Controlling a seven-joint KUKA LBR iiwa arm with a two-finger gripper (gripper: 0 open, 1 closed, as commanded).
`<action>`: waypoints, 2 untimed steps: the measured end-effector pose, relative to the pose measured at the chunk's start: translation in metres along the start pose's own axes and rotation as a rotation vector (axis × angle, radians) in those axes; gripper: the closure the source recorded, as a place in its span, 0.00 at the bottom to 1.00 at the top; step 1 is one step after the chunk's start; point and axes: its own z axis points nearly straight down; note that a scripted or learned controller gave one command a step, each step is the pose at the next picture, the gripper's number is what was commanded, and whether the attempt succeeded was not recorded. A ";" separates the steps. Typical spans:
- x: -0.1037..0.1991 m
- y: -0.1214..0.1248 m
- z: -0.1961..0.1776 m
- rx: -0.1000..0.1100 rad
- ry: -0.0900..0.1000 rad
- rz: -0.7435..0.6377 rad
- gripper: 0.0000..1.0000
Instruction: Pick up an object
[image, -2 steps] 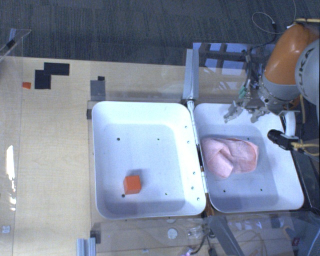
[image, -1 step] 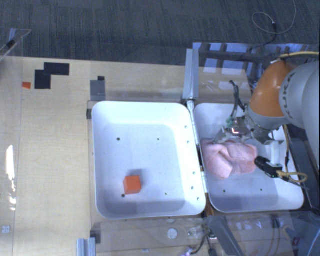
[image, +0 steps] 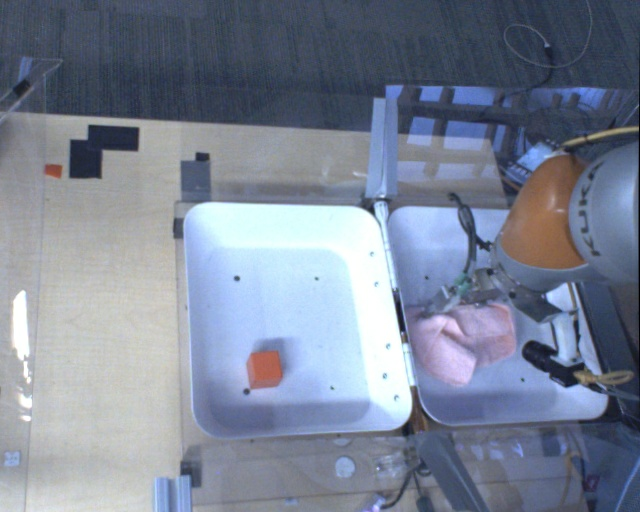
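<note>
A pink soft cloth-like lump (image: 462, 340) lies in the right bin (image: 500, 405), near its left wall. My gripper (image: 468, 291) hangs just above the lump's upper edge, under the grey wrist with the orange band; the wrist hides its fingers. I cannot see whether the gripper touches the lump. A small orange cube (image: 265, 369) sits in the left bin (image: 215, 250), towards its front left corner, far from the gripper.
The two white bins stand side by side, split by a narrow divider (image: 395, 310). The wooden bench (image: 90, 330) stretches to the left, with black blocks (image: 98, 148) and a small orange piece (image: 52, 171) at its far left.
</note>
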 end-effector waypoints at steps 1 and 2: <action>0.010 -0.044 -0.001 -0.003 -0.002 -0.159 0.00; -0.029 0.046 0.002 0.003 0.001 -0.199 0.00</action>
